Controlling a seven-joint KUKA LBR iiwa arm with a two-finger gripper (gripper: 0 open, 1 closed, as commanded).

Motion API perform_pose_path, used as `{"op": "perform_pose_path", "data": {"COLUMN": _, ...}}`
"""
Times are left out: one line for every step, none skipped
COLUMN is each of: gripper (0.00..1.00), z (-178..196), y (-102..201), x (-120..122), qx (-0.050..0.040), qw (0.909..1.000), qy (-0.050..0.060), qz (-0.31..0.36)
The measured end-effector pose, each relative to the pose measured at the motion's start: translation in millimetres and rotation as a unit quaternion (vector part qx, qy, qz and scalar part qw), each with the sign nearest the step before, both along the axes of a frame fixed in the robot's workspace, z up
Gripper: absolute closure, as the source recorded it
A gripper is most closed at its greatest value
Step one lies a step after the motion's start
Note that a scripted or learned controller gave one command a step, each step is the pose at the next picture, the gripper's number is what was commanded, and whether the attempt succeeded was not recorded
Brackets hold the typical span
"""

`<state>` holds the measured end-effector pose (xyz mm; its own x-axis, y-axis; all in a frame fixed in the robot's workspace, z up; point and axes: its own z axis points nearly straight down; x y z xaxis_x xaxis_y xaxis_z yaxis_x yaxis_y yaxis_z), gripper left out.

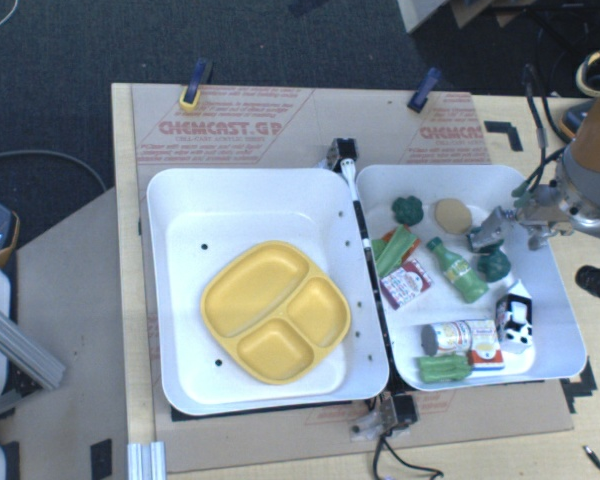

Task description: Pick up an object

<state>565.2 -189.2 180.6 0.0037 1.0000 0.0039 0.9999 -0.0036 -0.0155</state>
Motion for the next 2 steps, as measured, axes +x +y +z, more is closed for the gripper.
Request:
{"op": "perform_pose_path", "data": {"gripper": 0.0, "z": 8.2, "y": 0.4, "x": 3.5, "qx": -0.0017, "qw": 1.0, "qy": -0.007, "qz": 0.002}}
{"op": "perform_pose_path", "data": {"gripper": 0.0, "z": -37.9, "y": -6.8, "x": 1.6, "qx": -0.0011, "qw": 1.0, "qy": -0.005, "qz": 0.002}}
